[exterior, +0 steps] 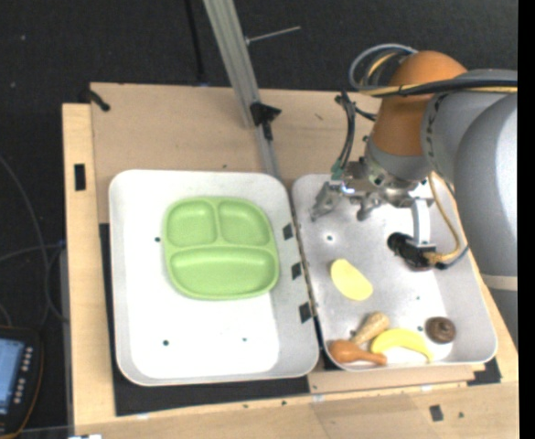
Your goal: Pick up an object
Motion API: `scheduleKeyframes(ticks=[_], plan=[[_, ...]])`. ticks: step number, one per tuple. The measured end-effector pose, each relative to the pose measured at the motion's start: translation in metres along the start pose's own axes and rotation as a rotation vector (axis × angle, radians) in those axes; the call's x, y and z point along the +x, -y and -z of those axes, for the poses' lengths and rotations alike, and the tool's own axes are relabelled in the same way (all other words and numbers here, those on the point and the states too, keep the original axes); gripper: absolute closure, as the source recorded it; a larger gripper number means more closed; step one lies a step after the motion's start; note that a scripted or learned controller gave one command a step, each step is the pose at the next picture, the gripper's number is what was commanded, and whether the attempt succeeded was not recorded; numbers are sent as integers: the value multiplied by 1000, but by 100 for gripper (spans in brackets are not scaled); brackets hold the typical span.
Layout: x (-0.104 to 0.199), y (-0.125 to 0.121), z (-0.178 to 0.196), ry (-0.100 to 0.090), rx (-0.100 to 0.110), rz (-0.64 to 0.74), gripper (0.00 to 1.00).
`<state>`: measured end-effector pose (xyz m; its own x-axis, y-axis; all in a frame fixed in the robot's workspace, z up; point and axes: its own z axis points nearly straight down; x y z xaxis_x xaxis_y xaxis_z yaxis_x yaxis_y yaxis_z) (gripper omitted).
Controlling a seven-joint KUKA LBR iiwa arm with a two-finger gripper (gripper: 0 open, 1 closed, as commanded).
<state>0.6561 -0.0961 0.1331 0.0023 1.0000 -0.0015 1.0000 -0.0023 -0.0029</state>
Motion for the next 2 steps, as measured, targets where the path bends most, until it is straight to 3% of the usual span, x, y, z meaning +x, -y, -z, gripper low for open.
scheduleKeyframes(ticks=[1, 2], plan=[[-1, -2, 15, 0, -7, -5, 100], [-2, -5, 59, 0, -8, -1, 100]])
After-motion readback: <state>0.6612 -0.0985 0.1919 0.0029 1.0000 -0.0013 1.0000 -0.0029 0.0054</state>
